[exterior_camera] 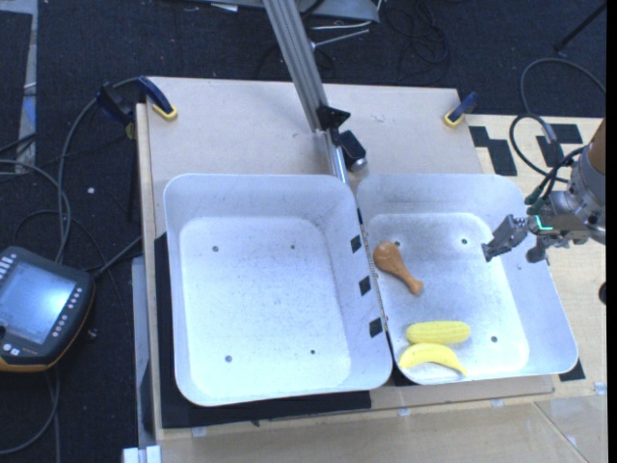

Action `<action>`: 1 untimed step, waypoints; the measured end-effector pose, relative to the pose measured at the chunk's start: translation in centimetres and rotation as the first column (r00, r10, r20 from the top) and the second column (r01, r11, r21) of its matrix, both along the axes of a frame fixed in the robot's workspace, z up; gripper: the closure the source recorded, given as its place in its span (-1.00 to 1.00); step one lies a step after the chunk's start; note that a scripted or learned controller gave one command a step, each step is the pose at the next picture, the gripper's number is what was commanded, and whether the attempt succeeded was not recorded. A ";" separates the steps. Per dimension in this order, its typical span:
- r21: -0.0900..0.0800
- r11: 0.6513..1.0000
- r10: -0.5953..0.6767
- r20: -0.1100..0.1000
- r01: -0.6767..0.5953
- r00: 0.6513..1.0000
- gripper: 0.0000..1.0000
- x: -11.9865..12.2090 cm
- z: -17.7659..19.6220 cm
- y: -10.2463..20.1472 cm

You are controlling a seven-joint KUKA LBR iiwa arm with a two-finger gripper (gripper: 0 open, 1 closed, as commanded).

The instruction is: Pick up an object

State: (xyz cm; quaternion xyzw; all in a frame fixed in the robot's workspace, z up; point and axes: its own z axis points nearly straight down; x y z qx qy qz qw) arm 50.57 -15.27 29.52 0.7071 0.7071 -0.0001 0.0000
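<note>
The right bin (501, 210) holds three objects. A brown toy drumstick (396, 264) lies near its left wall. A yellow corn cob (439, 332) rests near the front, and a yellow banana (431, 357) curves just in front of it. My gripper (521, 238) hangs over the right bin's right wall, well to the right of the drumstick and behind the corn. Its two dark fingers (500, 237) are spread apart with nothing between them.
The left bin (193, 258) stands beside the right one, its floor bare white. A slanted aluminium post (301, 61) rises from the back where the bins meet. Yellow clamps (164, 110) hold the bench's back corners. A teach pendant (39, 307) lies at the far left.
</note>
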 end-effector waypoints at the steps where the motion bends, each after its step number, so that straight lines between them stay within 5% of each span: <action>1: 0.000 1.000 0.000 0.000 0.000 1.000 -1.00 0.0 0.0 0.0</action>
